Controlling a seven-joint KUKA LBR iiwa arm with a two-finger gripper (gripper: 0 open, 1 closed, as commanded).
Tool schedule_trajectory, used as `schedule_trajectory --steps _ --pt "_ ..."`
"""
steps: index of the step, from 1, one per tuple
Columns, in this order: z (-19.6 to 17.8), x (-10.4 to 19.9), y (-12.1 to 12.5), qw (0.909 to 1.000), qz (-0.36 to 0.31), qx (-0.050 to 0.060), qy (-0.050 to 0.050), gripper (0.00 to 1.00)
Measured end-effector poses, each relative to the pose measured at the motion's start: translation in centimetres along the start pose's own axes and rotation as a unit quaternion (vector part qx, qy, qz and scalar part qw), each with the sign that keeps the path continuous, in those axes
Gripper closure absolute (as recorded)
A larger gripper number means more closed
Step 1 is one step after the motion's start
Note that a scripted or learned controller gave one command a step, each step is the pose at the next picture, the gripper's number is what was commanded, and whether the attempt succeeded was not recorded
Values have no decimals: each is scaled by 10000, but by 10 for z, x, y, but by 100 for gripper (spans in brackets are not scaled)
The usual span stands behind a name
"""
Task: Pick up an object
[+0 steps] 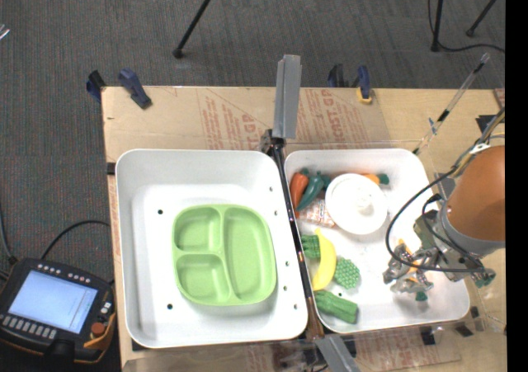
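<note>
1. One pincer [410, 273] is hovering low in the right bin [412, 162], right of the banana [325, 259]; I cannot tell its spread.
2. Descending squarely onto one toy is advisable.

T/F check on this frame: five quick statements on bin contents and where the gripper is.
1. The green divided plastic plate lies in the left white bin. True.
2. The yellow toy banana lies on that plate. False: it is in the right white bin.
3. The gripper is over the right bin's lower right corner. True.
4. The round white lid is in the left bin. False: right bin.
5. An orange toy carrot lies near the right bin's upper left corner. True.
</note>
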State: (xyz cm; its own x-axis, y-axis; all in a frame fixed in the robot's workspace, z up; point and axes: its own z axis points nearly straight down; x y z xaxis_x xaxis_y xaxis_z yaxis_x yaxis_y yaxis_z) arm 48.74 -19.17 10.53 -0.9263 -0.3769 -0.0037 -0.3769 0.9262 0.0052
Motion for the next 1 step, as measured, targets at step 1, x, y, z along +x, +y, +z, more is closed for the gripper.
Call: schedule_trajectory --steps 1 --pt "-98 -79 54 10000 56 44 -44 100"
